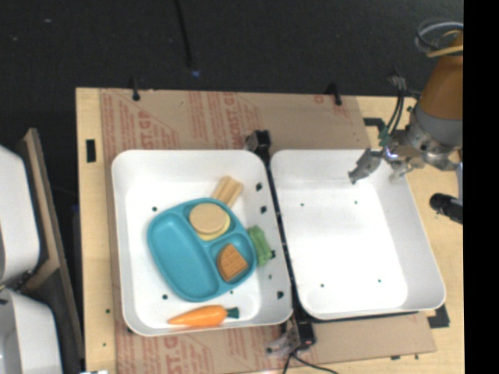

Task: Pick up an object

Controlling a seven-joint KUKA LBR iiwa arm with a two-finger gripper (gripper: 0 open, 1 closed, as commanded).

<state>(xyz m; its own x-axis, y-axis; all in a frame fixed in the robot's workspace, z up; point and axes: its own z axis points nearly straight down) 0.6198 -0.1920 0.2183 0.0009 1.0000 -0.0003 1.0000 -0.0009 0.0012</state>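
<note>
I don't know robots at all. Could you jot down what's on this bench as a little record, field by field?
left bin: holds every item
blue tray: divided; round tan piece and brown waffle-like piece in it
carrot: near front wall
wooden block: behind tray
green piece: at tray's right edge
right bin: white
gripper: above right bin's far right corner, holding nothing

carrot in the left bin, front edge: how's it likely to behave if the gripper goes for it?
The carrot looks like smooth moulded plastic, so probably stiff, light and a bit slippery. Its round, tapered body may roll or pivot when nudged. It lies near the left bin's front wall, which could crowd a finger.
</note>
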